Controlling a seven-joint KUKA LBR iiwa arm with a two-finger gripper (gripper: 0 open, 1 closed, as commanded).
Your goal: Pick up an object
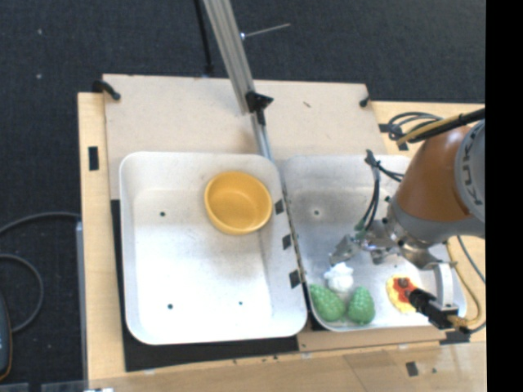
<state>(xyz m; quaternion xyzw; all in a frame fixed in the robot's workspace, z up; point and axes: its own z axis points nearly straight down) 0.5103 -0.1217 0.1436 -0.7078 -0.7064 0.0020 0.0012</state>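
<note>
Pale wooden tabletop [327, 117], metal pole [231, 43] slanting in from the dark floor [82, 31] beyond the tabletop's far edge, black cables [24, 243] left of the tabletop

You look down from one fixed camera mounted above the bench [229, 117], tilted at a slant and set back far enough to take in both white bins whole, with dark floor showing to the left and beyond the far edge. The left bin [147, 243] sits near the middle of your frame, and the right bin [327, 186] lies toward the right side, where the arm [437, 186] reaches in. A metal pole [233, 43] slants in from the far edge.
</note>
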